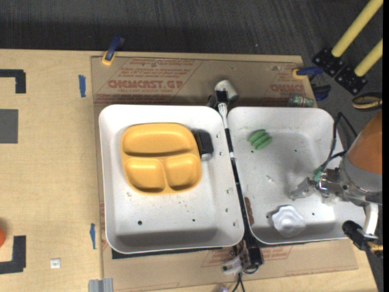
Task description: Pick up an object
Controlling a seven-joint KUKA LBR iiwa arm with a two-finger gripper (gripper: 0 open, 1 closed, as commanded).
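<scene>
In the right bin (316, 117), a white cap-like object (286, 218) lies by the near wall. The end effector (302, 189) hangs just beyond it, near the right wall; its opening cannot be determined. A green object (259, 139) lies near the far wall. The left bin (112, 181) contains a yellow divided tray (161, 157).

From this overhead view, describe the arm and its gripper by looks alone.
The arm enters from the right: a rounded orange band over a grey body. Thin black cables loop beside it. The wrist is bare metal with a small green part, ending in a silvery gripper above the right bin.
</scene>
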